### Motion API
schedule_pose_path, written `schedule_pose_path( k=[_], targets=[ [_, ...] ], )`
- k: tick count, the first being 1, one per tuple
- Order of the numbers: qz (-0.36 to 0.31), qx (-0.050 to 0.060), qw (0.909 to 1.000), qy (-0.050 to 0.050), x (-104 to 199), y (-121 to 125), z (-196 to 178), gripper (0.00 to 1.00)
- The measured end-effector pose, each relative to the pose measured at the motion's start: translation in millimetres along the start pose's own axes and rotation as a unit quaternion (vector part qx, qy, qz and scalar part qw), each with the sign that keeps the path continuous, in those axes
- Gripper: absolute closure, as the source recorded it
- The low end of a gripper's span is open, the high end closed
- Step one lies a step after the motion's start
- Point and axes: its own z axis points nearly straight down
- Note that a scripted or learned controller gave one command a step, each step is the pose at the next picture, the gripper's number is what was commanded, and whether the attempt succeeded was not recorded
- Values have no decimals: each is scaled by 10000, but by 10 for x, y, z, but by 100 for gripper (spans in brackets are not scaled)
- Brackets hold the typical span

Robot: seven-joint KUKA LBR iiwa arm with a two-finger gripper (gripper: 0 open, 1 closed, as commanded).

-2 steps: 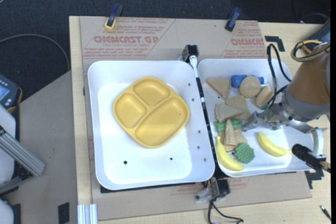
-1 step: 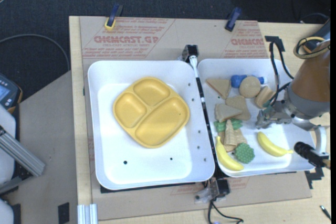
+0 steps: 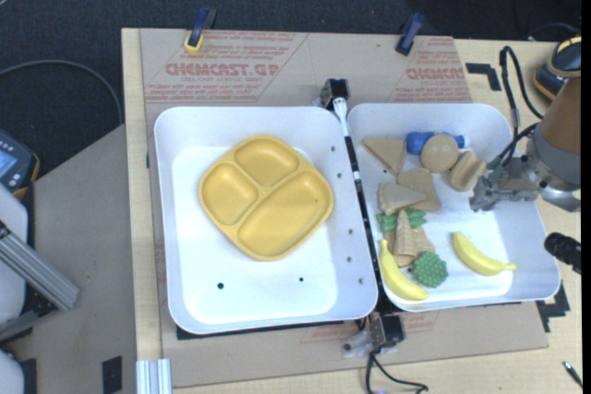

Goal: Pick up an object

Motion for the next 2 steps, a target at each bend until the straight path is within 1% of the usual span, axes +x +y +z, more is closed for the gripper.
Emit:
schedule_pose_path(
  k=[1, 2],
  targets=[
    [-7, -6, 10000, 0, -3, 19, -430, 100],
    [-7, 2, 10000, 2, -7, 31, -708, 100]
  ],
)
